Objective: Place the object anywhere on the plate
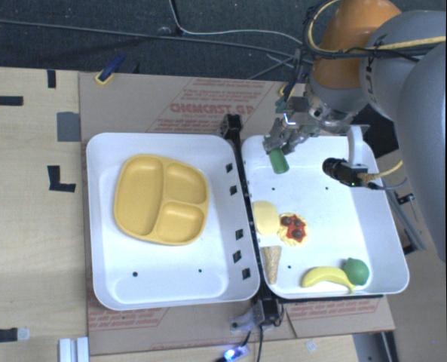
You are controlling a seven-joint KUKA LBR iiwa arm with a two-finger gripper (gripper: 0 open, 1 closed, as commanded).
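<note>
While the fingers (280, 146) clench it, the green cylinder (278, 161) hangs below them.

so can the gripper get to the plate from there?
Probably yes. The gripper holds a green object over the right bin's far-left corner. The yellow plate lies open in the left bin; only the divider between them.

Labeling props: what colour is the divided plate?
Yellow, plain: the plate shows in the camera view, in the left bin.
</note>
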